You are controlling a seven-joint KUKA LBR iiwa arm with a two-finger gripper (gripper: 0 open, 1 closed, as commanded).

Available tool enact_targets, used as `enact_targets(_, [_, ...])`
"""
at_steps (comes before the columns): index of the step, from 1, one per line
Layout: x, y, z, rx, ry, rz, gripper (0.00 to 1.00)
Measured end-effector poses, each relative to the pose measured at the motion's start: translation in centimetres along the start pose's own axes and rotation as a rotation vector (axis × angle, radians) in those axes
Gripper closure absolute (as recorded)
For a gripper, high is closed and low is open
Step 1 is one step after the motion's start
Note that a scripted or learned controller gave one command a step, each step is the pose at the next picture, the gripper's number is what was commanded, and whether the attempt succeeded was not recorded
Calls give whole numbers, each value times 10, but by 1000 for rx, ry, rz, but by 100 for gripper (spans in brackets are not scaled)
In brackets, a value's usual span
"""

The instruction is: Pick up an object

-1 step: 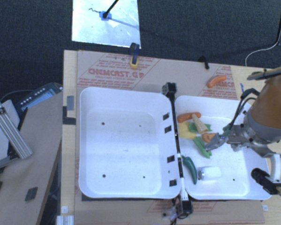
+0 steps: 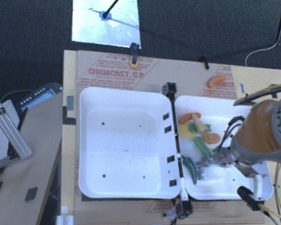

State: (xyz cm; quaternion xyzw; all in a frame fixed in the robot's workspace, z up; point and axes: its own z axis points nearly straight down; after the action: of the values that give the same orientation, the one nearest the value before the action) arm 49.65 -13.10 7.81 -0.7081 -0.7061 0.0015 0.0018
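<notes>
Hovering low at five o'clock in the right shallow white plastic bin (image 2: 263,184), metal two-finger tool (image 2: 204,165), grip state unclear, beside dark green curved pepper-like toy (image 2: 190,167), seemingly lining up a pick.

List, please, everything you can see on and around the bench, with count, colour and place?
bins: two, white, side by side on the bench
toy sausage: one, orange, right bin's far end
toy cone: one, tan, beside that sausage
coiled toy: one, orange, mid right bin
long green pieces: about two, green, right bin centre
dark green toy: one, right bin's left wall
sausage on bench: one, orange, behind right bin
clamp: one, yellow-blue, bench's far edge
arm: one, grey and orange, from right
pincer: one, low in right bin
</notes>
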Motion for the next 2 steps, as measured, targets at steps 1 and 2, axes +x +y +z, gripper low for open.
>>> enact_targets(1, [26,56,-7,-10,-1,-11,0])
enact_targets(2, [46,128,-8,-13,-2,-11,0])
